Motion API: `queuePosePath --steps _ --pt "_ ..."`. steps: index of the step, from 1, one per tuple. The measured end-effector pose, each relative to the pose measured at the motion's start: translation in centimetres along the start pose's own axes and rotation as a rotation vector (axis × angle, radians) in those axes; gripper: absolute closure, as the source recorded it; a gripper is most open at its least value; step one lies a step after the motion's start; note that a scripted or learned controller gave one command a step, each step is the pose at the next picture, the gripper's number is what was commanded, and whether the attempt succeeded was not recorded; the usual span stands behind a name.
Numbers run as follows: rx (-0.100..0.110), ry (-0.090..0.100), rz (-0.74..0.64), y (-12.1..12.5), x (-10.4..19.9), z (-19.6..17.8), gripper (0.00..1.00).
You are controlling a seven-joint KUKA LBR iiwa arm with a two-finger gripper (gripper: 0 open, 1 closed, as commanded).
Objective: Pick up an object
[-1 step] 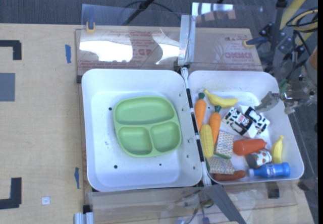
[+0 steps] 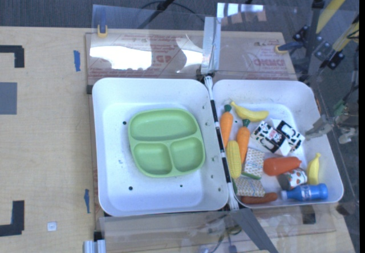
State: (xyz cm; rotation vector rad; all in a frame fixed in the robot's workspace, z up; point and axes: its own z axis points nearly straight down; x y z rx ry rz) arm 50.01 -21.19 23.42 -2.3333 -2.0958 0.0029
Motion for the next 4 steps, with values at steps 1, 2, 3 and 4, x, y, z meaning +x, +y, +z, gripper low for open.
queuePosePath --steps 1,2,3,4 --pt "0.001 0.0 0.113 -2.4 2.4 -2.0 0.0" --pt "0.0 -0.001 -0.08 0.9 7.7 4.8 0.0" --pt "-0.006 -0.004 -0.359 -0.2 6.1 -0.8 0.0" --pt "-0.002 -0.002 -0.299 4.3 4.9 6.6 0.0"
